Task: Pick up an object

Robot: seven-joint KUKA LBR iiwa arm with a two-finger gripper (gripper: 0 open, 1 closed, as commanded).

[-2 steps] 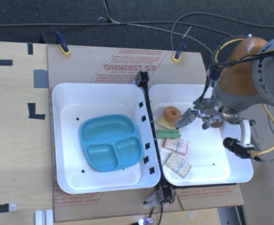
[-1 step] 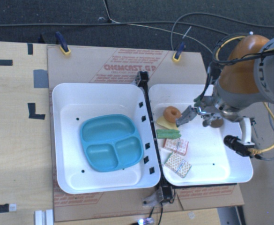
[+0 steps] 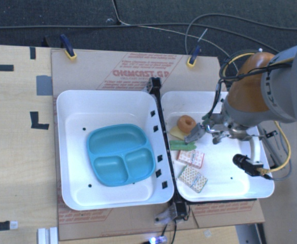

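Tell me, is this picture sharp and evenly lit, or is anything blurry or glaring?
Camera view: light is soft and even, with faint shadows inside the bins; the white plastic looks bright but not blown out; the blue tray is fairly crisp; the gripper and small items look slightly soft.

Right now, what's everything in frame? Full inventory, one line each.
white bins: 2, white, side by side on the bench
divided plate: 1, light blue, three compartments, in the left bin
donut-shaped toy: 1, orange-brown, right bin, upper left area
yellow piece: 1, yellow, just below the donut-shaped toy
green piece: 1, green, below the yellow piece
patterned packets: 2, white with red print, right bin, lower left area
clamps: 2, blue and yellow, on the board's far edge
cardboard board: 1, brown, under the bins
arm: 1, grey with orange band, over the right bin
claw: 1, grey, beside the donut-shaped toy
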